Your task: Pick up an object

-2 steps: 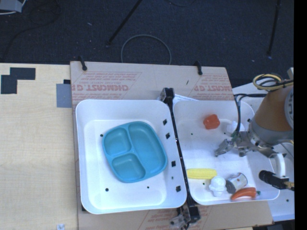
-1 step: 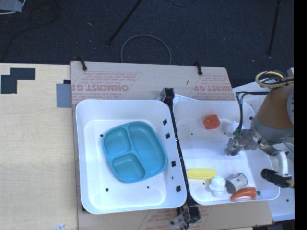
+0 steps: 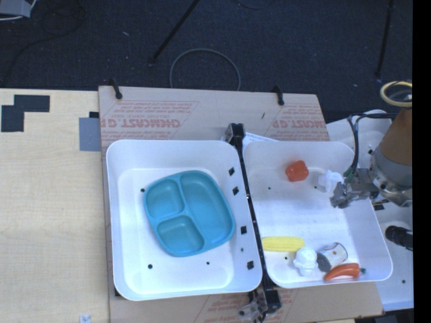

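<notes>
The right bin [image 3: 289, 155] holds a small orange-red block [image 3: 296, 171] near its back. A yellow banana-like piece [image 3: 282, 243] lies at the front, with a white figure [image 3: 306, 260], a grey-and-white item [image 3: 333, 253] and an orange curved piece [image 3: 343, 272] beside it. A small white object [image 3: 331, 178] lies by the right wall. My gripper [image 3: 341, 198] hangs low over the right side of this bin, just below that white object and right of the orange-red block. Nothing shows between its fingers.
The left bin [image 3: 128, 160] holds a blue three-compartment plate [image 3: 188, 211]. A black divider bar [image 3: 244, 200] runs between the bins. Cardboard [image 3: 202, 116] lies behind them. Cables and arm parts crowd the right edge [image 3: 397, 200].
</notes>
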Controlling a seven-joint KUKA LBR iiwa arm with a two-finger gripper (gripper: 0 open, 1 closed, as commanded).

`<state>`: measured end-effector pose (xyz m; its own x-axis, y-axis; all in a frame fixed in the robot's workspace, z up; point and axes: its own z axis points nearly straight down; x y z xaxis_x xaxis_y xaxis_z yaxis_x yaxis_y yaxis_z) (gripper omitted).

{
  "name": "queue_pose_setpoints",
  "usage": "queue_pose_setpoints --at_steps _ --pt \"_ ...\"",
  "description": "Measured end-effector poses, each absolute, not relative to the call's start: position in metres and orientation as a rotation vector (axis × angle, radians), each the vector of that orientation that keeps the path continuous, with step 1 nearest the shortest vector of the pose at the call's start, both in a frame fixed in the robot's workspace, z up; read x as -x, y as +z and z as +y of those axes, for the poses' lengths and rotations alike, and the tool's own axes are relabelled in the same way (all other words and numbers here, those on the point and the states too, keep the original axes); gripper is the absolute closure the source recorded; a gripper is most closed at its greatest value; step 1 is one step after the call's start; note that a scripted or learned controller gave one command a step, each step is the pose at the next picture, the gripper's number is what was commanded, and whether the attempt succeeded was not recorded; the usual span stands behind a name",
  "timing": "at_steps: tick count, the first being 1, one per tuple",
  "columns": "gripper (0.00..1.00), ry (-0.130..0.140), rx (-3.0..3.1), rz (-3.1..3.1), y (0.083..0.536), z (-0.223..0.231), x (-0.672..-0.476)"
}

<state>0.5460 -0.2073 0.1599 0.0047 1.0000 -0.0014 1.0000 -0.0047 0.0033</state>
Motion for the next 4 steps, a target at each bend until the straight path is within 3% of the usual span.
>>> queue_pose_setpoints --at_steps 2,4 --pt "1.0 0.002 -2.218 2.221 0.247 -0.208 -0.549" --pt "1.0 -0.001 -2.219 2.23 0.233 -0.085 -0.564"
